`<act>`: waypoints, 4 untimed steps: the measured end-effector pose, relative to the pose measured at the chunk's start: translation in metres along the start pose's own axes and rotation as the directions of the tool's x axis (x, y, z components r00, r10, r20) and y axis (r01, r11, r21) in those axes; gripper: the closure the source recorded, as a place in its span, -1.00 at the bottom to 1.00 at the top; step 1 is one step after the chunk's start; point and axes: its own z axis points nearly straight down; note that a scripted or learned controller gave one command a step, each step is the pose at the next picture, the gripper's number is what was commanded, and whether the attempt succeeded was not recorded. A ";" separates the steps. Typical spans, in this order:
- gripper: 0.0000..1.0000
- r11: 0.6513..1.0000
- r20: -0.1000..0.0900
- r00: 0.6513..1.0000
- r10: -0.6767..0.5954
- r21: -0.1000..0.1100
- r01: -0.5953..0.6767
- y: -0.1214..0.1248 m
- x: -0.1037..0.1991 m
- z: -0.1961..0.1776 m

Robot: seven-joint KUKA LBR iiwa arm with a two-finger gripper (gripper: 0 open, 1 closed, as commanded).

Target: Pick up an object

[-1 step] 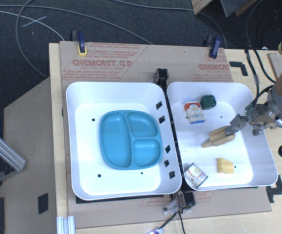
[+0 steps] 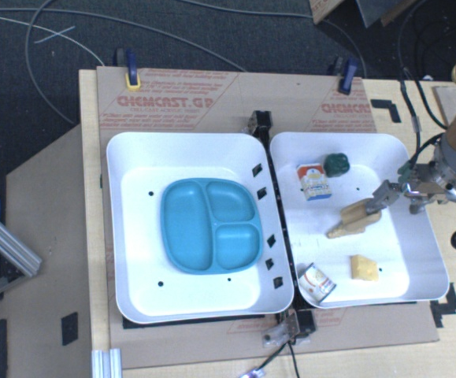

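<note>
Claw (image 2: 385, 195): enters from the right on the grey arm (image 2: 448, 181), low over the right bin (image 2: 417, 286). Its tip sits at the upper end of the tan wooden piece (image 2: 355, 219). Whether it is spread or closed cannot be told at this size, nor whether the wood sits between its parts; contact looks likely but is a judgement only.

Tan wooden piece: elongated, lying at a slant near the middle of the right bin, lower end pointing down-left. Its upper end meets the claw, which makes it the probable pick target.

Other items in the right bin, 4 in number:
- Small carton (image 2: 315, 182), white with red and blue print, above and left of the wood, apart from it.
- Dark green round object (image 2: 336, 164), just beside the carton's upper right.
- Yellow block (image 2: 364, 268), below the wood, well apart, lying free.
- Crumpled white packet (image 2: 316, 283), at the bin's lower left corner, against the wall.

Left bin (image 2: 133, 164): holds 1 blue divided tray (image 2: 210, 225) with 3 compartments, set centrally, nothing in it.

Worktop (image 2: 212, 101): brown board carrying both bins side by side, fixed by 2 clamps (image 2: 132, 74) at its far edge, presumably to stop it shifting.
</note>
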 end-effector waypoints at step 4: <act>1.00 1.000 0.000 1.000 0.001 -0.013 -0.001 0.023 -0.002 0.105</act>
